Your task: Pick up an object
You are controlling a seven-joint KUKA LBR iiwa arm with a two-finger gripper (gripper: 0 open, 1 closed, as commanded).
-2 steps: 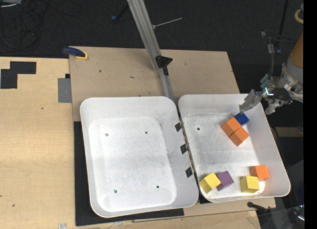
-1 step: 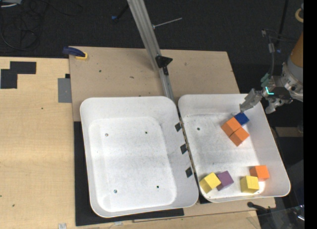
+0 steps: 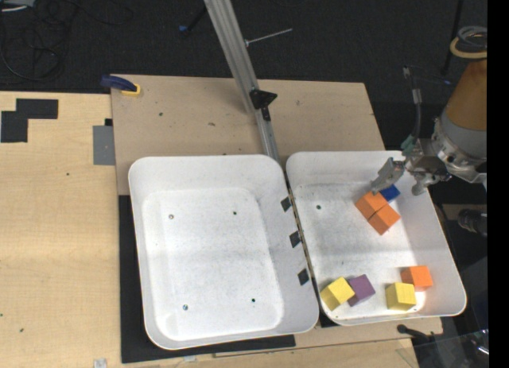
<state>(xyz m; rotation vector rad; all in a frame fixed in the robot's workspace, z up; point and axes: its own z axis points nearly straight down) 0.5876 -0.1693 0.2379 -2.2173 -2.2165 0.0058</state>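
Orange block [image 3: 377, 212] likely light, rigid, slick-faced; pinch opposite flat sides. Tool [image 3: 402, 174] spread apart just above, grasping nothing.

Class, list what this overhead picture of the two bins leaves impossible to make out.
1. Gripper finger state: too small and blurred in the camera view.
2. Blue block: mostly hidden behind the orange block.
3. Arm: cut off by the right edge.
4. Small orange block: partly hidden by a yellow block.
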